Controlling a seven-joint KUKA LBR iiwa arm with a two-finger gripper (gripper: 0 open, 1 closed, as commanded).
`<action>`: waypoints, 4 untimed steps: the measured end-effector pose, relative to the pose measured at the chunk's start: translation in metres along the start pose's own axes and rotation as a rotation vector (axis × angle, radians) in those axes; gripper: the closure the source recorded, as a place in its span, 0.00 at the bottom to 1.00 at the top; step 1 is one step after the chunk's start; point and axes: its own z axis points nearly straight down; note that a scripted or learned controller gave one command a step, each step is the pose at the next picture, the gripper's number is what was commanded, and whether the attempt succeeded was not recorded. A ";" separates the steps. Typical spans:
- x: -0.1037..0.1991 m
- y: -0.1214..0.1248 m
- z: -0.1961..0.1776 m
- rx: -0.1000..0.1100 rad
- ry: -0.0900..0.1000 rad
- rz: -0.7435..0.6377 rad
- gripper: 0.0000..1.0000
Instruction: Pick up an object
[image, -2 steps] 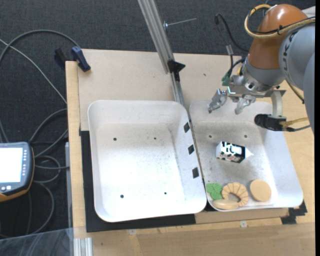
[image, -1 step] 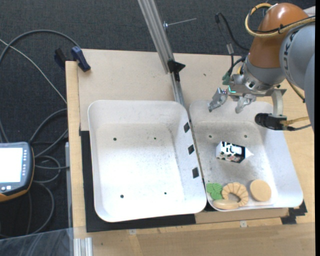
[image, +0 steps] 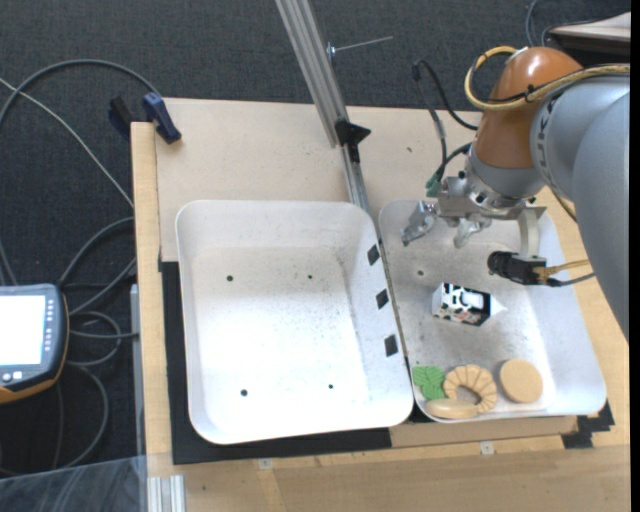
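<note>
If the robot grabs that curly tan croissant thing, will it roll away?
Probably not: the croissant lies flat, curved like a horseshoe, wedged near the bin's front wall. It looks like a light toy. Its ridged back might help the tool grip.

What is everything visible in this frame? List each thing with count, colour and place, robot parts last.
bins: 2, white, side by side on the bench
black-and-white box: 1, middle of the right bin
croissant-shaped toy: 1, tan, near edge of the right bin
round biscuit: 1, tan, right of the croissant-shaped toy
green piece: 1, left of the croissant-shaped toy
metal rail: 1, grey, slanting down to the gap between the bins
blue clamp: 1, far left corner of the bench
handheld screen: 1, orange-edged, on the floor at left
arm: 1, grey with an orange band, reaching in from the right
gripper: 1, over the far end of the right bin, open, holding nothing
</note>
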 end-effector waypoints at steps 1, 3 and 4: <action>0.001 -0.001 0.043 -0.001 0.000 0.000 0.00; -0.008 0.004 -0.024 -0.015 -0.003 0.001 1.00; -0.006 0.009 -0.069 -0.015 -0.002 -0.001 1.00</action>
